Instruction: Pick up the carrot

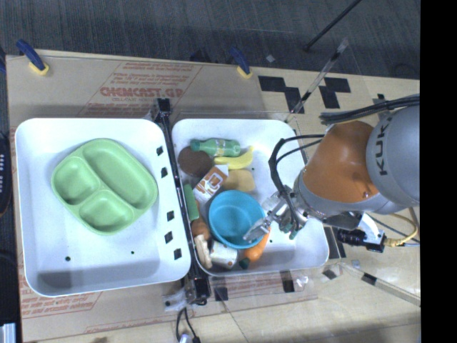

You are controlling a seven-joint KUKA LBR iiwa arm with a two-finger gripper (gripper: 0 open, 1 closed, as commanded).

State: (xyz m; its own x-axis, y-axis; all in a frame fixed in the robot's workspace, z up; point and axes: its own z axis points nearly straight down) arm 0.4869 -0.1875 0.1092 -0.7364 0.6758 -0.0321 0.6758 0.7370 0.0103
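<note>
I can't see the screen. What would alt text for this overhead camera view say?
A grey and orange robot arm reaches in from the right, its gripper low over the right bin, just above an orange carrot beside a blue bowl among crowded toy foods. The left bin holds a green divided plate.
</note>
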